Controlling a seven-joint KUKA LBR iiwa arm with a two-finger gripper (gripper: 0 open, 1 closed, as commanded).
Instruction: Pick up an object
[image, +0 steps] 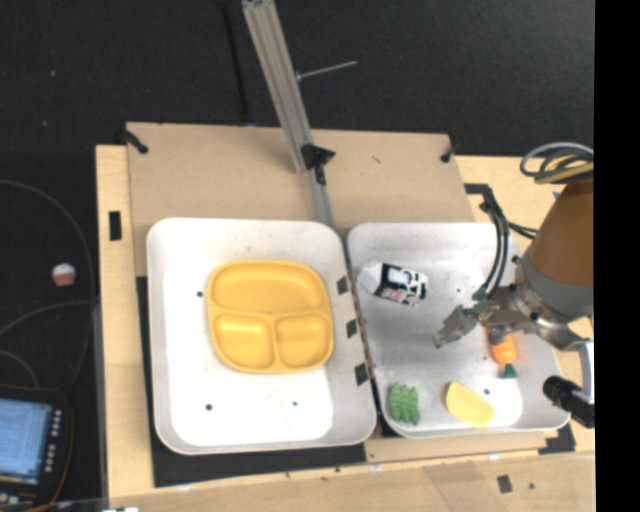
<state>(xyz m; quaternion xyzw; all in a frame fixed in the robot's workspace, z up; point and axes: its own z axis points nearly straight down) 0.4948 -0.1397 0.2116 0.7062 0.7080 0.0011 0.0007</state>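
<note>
Camera view looks down on the right shallow white bin (440, 245), where a small orange carrot-shaped toy (503, 351) lies just below the grey arm's jaws (470, 322); whether they are apart or together cannot be told. Within that bin, a black-and-white cylindrical can (397, 284) lies toward the upper left, a bumpy green block (403, 402) and a smooth yellow lemon-like piece (468, 403) near the front. A yellow plastic divided plate (270, 315) sits in the left white bin (180, 400) alongside.

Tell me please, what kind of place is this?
Probably a robot test bench in a lab: two white bins on a wooden board, a robot arm over toy-like items, and a yellow divided plate.
</note>
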